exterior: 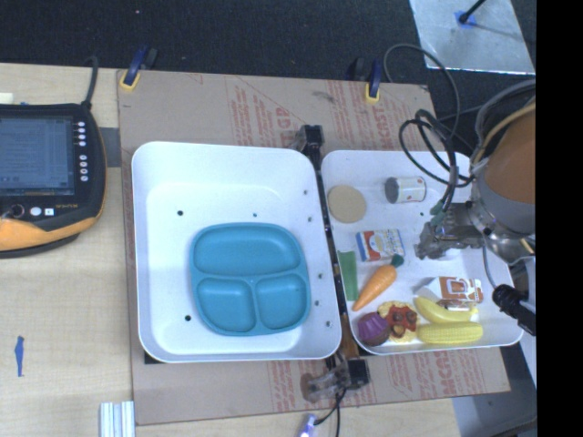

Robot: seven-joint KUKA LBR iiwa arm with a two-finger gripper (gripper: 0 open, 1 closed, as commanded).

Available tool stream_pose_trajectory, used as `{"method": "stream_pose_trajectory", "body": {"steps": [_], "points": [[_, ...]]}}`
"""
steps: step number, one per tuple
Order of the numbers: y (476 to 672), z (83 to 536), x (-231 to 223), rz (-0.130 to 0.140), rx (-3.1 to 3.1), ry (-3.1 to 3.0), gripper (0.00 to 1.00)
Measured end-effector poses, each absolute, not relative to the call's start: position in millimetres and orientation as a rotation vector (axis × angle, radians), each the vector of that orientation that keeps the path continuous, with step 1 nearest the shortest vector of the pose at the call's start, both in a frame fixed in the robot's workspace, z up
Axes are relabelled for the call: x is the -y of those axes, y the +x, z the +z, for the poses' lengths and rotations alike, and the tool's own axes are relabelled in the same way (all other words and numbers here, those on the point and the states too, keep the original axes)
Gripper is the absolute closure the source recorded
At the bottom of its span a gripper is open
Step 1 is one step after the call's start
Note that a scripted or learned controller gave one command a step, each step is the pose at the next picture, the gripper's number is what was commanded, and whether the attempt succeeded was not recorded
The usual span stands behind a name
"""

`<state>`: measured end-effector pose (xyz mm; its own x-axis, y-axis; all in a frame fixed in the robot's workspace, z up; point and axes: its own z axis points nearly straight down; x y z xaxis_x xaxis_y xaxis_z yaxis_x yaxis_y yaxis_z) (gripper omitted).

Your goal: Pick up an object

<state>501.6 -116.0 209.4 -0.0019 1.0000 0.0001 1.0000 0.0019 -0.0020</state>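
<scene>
Desk bears two white bins; gripper [444, 240], grip state unreadable, hangs low in the right bin [364, 167], carrot [376, 286] just left-below it, presumably the nearest pick candidate.

In the right bin [342, 164] I see small toy foods: a carrot [377, 285] lying slanted, a banana [441, 311], a corn cob [449, 335], a purple onion [373, 328], a tan disc [347, 203], a small can [404, 189].
</scene>
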Motion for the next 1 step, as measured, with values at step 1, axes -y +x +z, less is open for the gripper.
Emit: {"method": "stream_pose_trajectory", "body": {"steps": [1], "points": [[529.3,191.0,100.8,0.004,2.227,-2.215,1.0]]}}
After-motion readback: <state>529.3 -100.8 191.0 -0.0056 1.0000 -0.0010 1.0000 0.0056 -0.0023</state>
